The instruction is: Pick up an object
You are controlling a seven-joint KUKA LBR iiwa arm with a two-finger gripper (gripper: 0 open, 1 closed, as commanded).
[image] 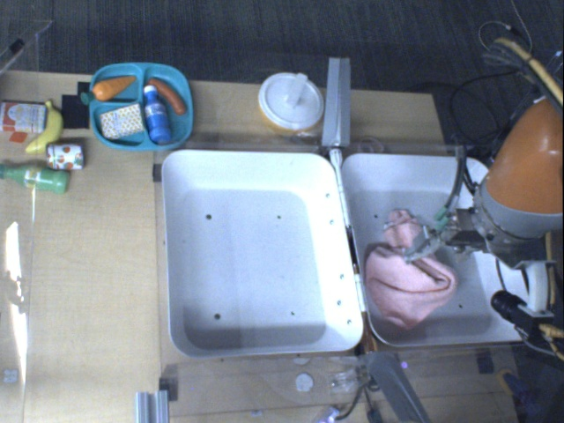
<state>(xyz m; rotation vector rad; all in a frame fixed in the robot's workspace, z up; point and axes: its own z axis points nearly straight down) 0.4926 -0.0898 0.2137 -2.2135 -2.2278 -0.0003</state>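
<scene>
Claw fingers are being seen spread over the pink cloth, lower right; only a loose fold risks being pinched and slipping free.

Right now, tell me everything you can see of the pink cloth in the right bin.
The pink cloth is soft, crumpled fabric, pale pink, bunched in a rounded heap with a narrower fold rising toward its upper left. It lies on the floor of the right bin, near the wall shared with the left bin. The gripper is down at its upper edge, touching the folds.
</scene>
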